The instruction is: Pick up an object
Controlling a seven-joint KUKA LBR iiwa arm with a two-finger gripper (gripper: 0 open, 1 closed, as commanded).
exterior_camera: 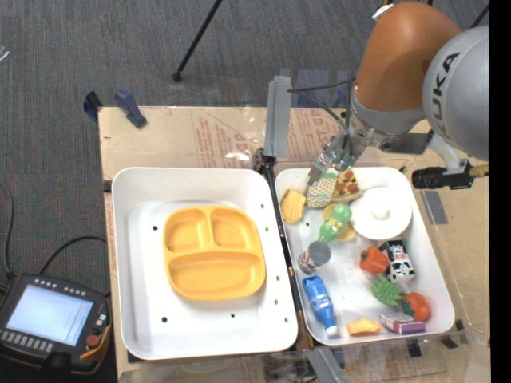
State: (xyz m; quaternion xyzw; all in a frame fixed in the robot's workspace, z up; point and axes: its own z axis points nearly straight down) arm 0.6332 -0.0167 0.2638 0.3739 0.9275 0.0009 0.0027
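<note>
Nearest the camera, at about seven o'clock, a black handheld pendant with a pale screen [49, 317] is lying beside the desk [184, 138], whose brown board top is carrying two shallow white bins side by side. The left white bin [132, 190] is holding a yellow compartment plate of moulded plastic [214, 252]. The right white bin [435, 286] is crowded: along its near edge a blue plastic bottle [320, 303], a small yellow wedge [364, 326], a red tomato toy [416, 305] and a green leafy toy [386, 291] are lying close together, with a red pepper toy [373, 259] and a black-and-white carton [399, 263] just behind, then a small grey-topped can [314, 257], a green plastic bottle [335, 223] and a round white lid [382, 212]. At the far end, around one o'clock, the gripper [332, 169] is hanging over a pizza slice toy [345, 184] and a pale checked block [322, 191], with a yellow corn-like piece [292, 206] just to nine o'clock of them. I cannot tell how wide the gripper is standing, and nothing is plainly sitting between its tips, so the arm seems to be working through the descent or grasp attempt. The next move is probably calling for a clean closing on one piece without nudging its touching neighbours. Beyond the desk, dark grey carpet [96, 38] is covering the floor, crossed by a thin black stand leg [200, 30].
</note>
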